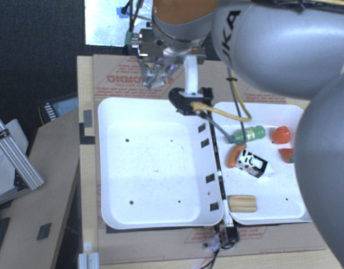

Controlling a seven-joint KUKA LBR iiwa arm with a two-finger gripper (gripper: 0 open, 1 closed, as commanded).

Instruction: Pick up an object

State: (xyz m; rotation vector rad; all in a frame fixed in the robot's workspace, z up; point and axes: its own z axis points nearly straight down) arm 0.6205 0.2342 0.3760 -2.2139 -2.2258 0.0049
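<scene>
Objects for pick sit in right bin (295,209): green bottle (249,134), red piece (280,134), orange piece (233,155), black-white packet (251,163), tan block (242,203). All look light, prob. toy-grade. Bottle: stiff, smooth, may roll; I'd take it across the body. Block: flat-sided, stiff, easiest hold across its short sides. Packet: thin, likely slippery. My gripper (155,74) hangs above left bin's (113,217) far rim; finger state can't tell.
</scene>
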